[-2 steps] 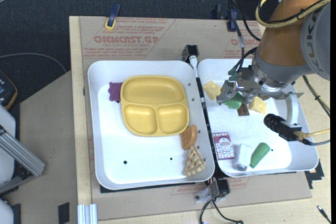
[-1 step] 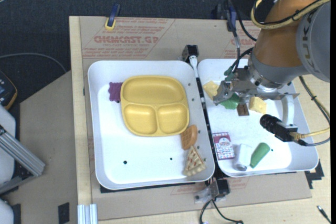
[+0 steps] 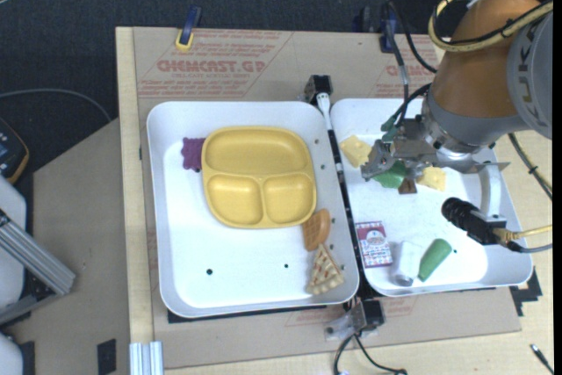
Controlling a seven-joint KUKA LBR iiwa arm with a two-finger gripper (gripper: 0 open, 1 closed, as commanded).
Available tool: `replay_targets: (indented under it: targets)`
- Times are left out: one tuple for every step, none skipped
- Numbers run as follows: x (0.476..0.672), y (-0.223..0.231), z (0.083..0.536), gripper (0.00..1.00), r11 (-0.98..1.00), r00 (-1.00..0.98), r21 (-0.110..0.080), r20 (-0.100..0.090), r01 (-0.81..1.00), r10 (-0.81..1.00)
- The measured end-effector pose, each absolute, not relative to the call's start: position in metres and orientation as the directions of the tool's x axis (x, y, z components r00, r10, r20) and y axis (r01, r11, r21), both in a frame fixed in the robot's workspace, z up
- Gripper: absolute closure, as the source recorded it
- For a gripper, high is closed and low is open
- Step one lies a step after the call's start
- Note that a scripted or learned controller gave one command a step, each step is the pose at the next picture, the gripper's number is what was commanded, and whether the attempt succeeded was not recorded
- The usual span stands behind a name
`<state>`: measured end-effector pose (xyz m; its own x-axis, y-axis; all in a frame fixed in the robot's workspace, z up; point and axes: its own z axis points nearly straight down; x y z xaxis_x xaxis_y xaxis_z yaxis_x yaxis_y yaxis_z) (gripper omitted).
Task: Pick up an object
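Camera view, entries taken left to right, each placed against the yellow divided plate.

Noted the left bin, carrying the plate in its upper half. Found a purple lump touching the plate's left rim. Found a brown pastry piece just off the plate's lower right corner. Found a tan waffle wedge directly below that, a little further from the plate.

Noted the right bin to the right of the plate, beyond the two adjoining bin walls. Logged there:
- a pale yellow wedge, level with the plate's large upper compartment;
- a red-and-white card, lower than the plate's bottom edge.

Found the likeliest object for picking, a dark green piece, level with the plate's middle. Found the gripper low over it, right of the pale wedge. Could not tell whether spread or pressed together.

Logged further right of the plate:
- a white cylinder, lower down;
- a small brown bit beside the dark green piece;
- a yellow piece just past that;
- a bright green pod, touching the white cylinder.
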<state>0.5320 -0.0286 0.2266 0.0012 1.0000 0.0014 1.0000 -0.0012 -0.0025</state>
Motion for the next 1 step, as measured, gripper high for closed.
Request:
replay_targets:
  targets:
    - [0.5453, -0.0362, 0.2161, 1.00, -0.001, 0.001, 0.000, -0.001, 1.000, 1.000]
